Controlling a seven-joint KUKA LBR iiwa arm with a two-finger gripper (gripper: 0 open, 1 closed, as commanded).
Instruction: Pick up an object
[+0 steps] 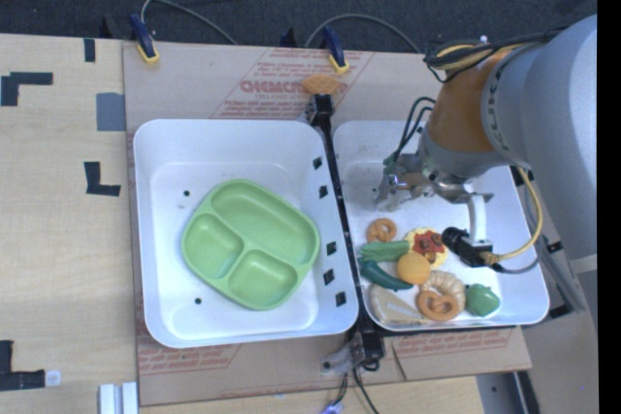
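Toy food lies heaped in the near part of the right bin (354,145): a small brown pretzel ring (381,230), a green pepper (384,250), an orange ball (413,268), a yellow and red piece (428,242), a larger pretzel (440,303), a green lump (482,300) and a pale wedge (391,308). My gripper (393,189) hangs low over the bin's bare middle, just above the small pretzel ring. I see nothing between its fingers.
The left bin (155,160) holds a green divided plate (250,243). A black divider with clips (332,208) runs between the bins. The grey arm with its orange band (466,111) covers the right bin's far right. Cables cross the bench behind.
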